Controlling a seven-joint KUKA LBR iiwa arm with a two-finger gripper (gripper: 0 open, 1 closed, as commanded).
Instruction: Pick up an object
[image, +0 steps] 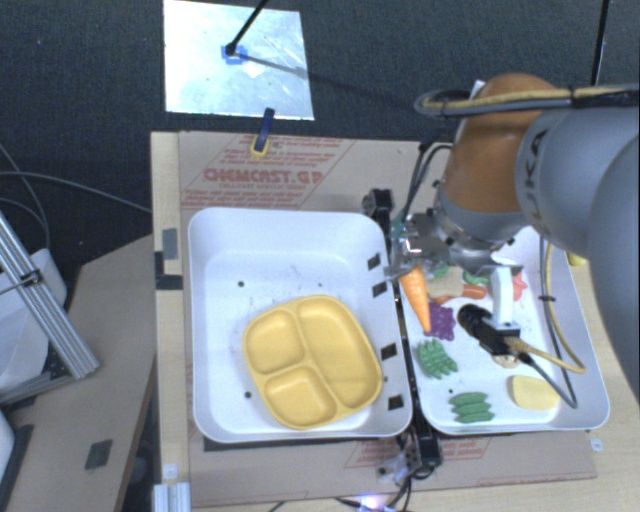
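Toy carrot (417, 298) was seen lying just left of the purple grapes (441, 322) in the right bin (590, 400), below the lowered gripper (415, 250), evidently positioned for a pick; its grasp could not be told.

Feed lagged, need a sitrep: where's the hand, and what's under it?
Hand low over right bin's far-left corner, fingers hidden by wrist. Carrot just beside it, grapes and green pods near. Nothing seen gripped. Yellow tray in left bin.
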